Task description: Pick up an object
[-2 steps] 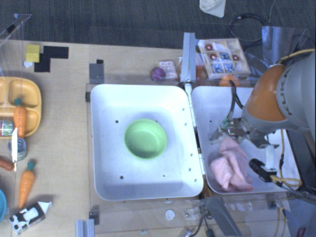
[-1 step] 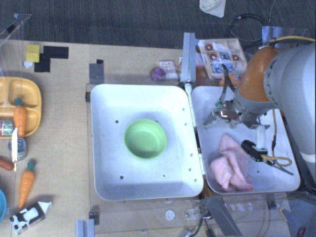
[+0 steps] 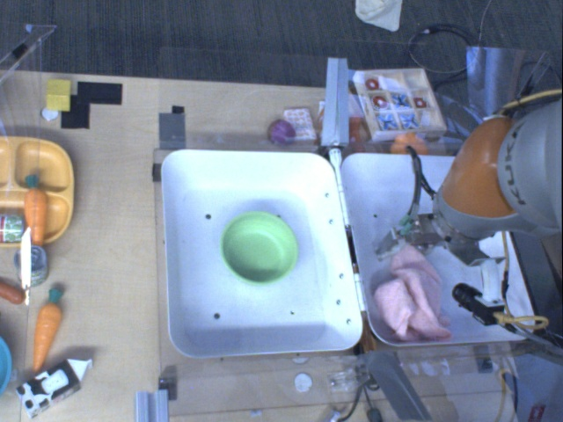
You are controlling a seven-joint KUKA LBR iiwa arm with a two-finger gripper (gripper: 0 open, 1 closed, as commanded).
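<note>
Camera view looks down on two white bins side by side on the counter (image 3: 106,262). The pink cloth (image 3: 410,299), the likeliest thing to pick, lies crumpled in the near half of the right bin (image 3: 378,192), well apart from the green bowl (image 3: 259,247) that sits alone in the middle of the left bin (image 3: 193,323). That split seems deliberate: one object per bin keeps each target free of neighbours, so a descent risks no collision.

The arm (image 3: 493,178) leans in over the far right part of the right bin, and its gripper (image 3: 406,234) sits just beyond the pink cloth's far edge, very near or touching the top fold; I cannot tell which. The placement suggests it is lining up on the cloth rather than the bowl.

As for the jaws, the wrist and cables crowd them from this angle, so whether they stand apart or together I cannot tell. No cloth is visibly caught between them; it lies slack on the bin floor.
</note>
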